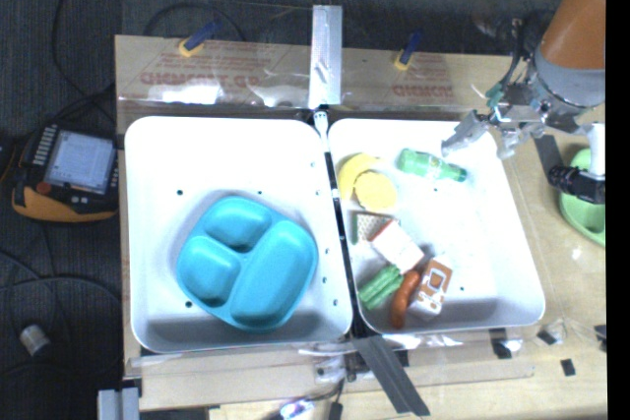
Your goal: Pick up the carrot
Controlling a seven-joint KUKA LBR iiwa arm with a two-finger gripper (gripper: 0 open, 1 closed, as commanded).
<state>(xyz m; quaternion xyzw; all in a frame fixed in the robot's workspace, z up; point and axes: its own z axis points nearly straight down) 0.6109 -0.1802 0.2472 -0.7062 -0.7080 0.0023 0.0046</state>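
The orange carrot (401,297) lies at the near edge of the right bin (512,241), between a green vegetable (378,286) and a small box (431,287). Farther back sit yellow rounds (366,180) and a green bottle (431,164). The tool (482,133) hangs over the far right corner, holding nothing; I cannot tell how open it is.

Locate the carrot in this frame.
The carrot lies near the front edge of the right bin, between a green vegetable and a small orange-and-white box.

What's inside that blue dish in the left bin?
The blue dish has three hollows, and nothing shows in any of them. The bin floor under it is covered.
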